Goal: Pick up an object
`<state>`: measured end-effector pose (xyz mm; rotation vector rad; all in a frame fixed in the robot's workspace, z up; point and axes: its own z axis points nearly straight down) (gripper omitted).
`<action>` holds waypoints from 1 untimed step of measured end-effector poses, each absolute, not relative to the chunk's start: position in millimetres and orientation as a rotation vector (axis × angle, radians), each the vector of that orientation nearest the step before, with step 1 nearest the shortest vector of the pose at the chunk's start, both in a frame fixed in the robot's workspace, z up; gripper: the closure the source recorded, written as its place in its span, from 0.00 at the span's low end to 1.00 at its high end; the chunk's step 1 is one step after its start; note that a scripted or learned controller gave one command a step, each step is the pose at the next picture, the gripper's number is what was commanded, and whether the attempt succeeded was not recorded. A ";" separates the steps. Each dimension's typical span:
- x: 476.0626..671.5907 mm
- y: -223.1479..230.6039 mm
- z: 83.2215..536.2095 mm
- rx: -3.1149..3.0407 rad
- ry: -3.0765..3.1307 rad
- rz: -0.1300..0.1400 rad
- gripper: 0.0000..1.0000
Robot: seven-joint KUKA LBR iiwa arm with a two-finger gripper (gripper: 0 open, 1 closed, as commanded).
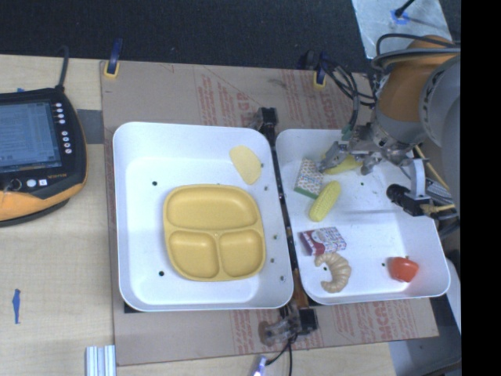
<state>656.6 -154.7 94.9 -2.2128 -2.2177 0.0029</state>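
Camera view: the end effector (342,156) hangs with fingers spread, holding nothing; the corn cob (325,200) just below-left wants a centred descent.

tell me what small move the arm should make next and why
Probably a short descent toward the corn cob. The end effector sits over the upper part of the right bin, close above the corn and the patterned packet, and nothing shows between its fingers. The corn lies apart from the croissant and red tomato, so it looks like the nearest target.
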 end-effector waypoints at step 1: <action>657.2 -161.4 95.0 -2.215 -2.220 0.000 0.00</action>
